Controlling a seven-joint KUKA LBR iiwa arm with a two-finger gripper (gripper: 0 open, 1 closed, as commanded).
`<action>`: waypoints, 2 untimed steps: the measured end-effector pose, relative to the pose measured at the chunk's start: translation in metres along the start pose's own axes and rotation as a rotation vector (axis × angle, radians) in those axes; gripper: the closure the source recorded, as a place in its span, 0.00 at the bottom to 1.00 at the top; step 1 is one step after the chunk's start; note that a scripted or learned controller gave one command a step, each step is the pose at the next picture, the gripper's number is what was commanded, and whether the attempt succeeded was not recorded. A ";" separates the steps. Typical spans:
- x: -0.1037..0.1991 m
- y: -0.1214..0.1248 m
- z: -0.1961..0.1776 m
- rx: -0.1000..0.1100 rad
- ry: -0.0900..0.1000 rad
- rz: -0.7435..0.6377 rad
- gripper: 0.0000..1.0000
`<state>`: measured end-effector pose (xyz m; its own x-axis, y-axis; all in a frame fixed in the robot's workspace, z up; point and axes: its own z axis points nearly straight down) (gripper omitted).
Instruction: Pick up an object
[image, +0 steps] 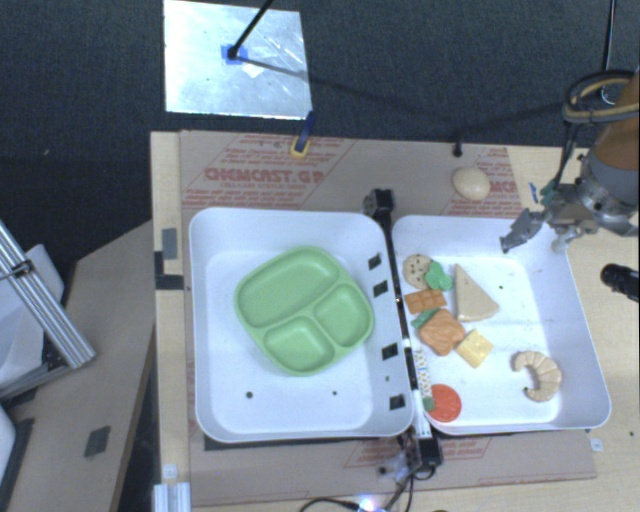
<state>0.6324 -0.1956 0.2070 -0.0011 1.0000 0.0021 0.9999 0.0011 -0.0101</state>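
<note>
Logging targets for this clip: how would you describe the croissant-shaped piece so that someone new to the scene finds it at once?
Start at the right-hand white bin, the one holding the toy food, not the one with the green divided plate. Most pieces cluster along its left wall; look to the near right corner instead. There the croissant lies alone, a pale tan curved crescent, apart from the yellow cheese block and the red tomato.
</note>
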 end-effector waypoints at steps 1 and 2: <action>0.000 0.003 -0.008 -0.012 -0.003 -0.003 0.00; -0.004 -0.006 0.043 -0.008 -0.002 0.000 0.00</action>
<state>0.6260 -0.1993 0.1642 -0.0012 1.0000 0.0001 1.0000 0.0012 -0.0022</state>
